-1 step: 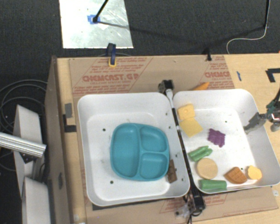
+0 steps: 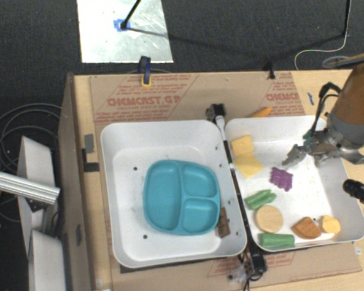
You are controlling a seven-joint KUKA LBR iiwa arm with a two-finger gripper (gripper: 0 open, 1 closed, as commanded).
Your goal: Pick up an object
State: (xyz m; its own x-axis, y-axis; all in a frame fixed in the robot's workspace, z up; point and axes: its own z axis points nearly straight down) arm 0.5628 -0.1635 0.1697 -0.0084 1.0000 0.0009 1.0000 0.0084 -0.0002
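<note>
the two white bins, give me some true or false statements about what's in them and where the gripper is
1. The teal divided plastic plate lies in the left white bin. True.
2. The purple grape-shaped toy is in the left bin. False: it lies in the right white bin.
3. The gripper is over the right bin. True.
4. The gripper holds the round tan disc. False: the disc lies on the bin floor, apart from it.

Arm [image 2: 357, 109] cut off by right edge; tool [image 2: 293, 158] blurred.
</note>
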